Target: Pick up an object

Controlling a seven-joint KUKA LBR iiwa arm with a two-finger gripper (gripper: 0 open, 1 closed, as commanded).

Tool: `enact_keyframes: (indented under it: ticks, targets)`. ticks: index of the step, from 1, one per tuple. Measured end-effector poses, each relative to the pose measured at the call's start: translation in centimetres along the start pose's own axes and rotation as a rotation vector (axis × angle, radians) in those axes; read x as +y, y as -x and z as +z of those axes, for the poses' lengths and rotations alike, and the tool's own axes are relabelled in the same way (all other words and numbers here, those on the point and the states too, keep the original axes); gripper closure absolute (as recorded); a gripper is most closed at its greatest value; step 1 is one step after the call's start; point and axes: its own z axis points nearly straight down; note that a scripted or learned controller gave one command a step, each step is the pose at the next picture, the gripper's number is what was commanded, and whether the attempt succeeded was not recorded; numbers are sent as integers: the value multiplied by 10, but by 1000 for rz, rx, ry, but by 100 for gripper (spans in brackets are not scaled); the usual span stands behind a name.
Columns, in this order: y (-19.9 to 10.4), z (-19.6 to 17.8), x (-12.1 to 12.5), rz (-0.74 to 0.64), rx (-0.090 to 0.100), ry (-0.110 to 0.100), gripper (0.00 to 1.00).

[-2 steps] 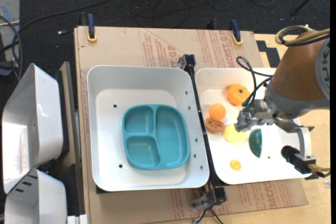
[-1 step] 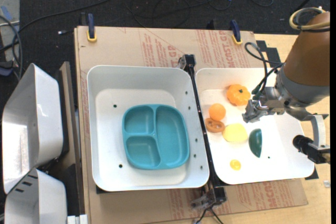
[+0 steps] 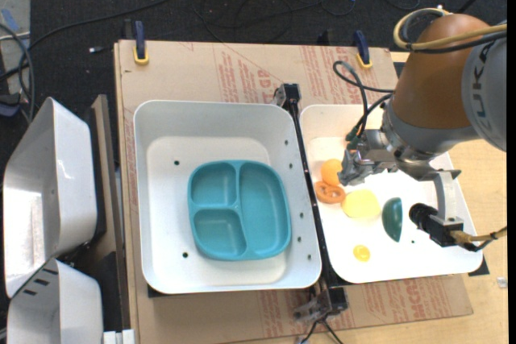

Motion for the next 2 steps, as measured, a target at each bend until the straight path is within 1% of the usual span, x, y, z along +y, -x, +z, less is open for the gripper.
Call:
enact_keyframes:
  ticks: [1, 2]
  targets:
    - [-46, 0, 8, 1, 0, 0, 100]
    - [-93, 0, 4, 0, 0, 0, 100]
